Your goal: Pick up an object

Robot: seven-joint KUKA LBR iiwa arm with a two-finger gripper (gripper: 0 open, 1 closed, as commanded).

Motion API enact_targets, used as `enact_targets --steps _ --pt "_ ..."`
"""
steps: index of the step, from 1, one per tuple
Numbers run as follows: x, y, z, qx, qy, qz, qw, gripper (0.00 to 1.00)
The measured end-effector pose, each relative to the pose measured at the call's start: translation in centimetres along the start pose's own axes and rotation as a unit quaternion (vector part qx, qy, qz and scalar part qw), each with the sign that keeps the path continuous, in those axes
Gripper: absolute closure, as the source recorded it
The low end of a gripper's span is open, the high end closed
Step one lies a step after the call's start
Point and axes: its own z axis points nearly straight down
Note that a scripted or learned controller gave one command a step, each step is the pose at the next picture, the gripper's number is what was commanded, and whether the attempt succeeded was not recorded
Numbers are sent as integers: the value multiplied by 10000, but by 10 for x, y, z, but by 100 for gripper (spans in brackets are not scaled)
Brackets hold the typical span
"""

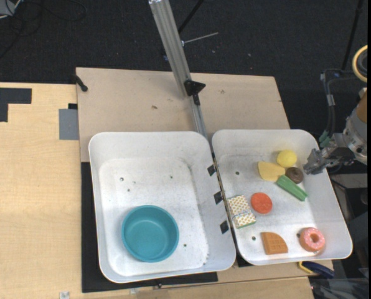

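Over the right bin's (335, 229) far edge hangs the gripper (314, 162). Just left of it lie a brown ball (294, 175), lemon (287, 158) and green stick (291, 189). Farther left sits a wooden bench (23, 167); dark carpet (98, 30) lies behind.

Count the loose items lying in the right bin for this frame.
7: yellow ball, yellow wedge, brown piece, green stick, red disc, checkered block, orange slice, pink donut... correction: 8.

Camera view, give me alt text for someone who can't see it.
Grey robot arm's tool hovers at the right white bin's edge, near small toy foods including a yellow ball and pink donut. The left white bin holds a teal bowl.
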Motion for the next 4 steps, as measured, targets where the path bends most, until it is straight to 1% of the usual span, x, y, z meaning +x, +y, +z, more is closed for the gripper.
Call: enact_targets --steps 1,2,3,4 --pt "0 0 0 0 0 0 10000 0" --pt "-8 -1 47 17 5 1 10000 0" --pt "-9 7 95 21 6 -1 10000 0" --pt "-8 6 147 13 5 -1 10000 0"
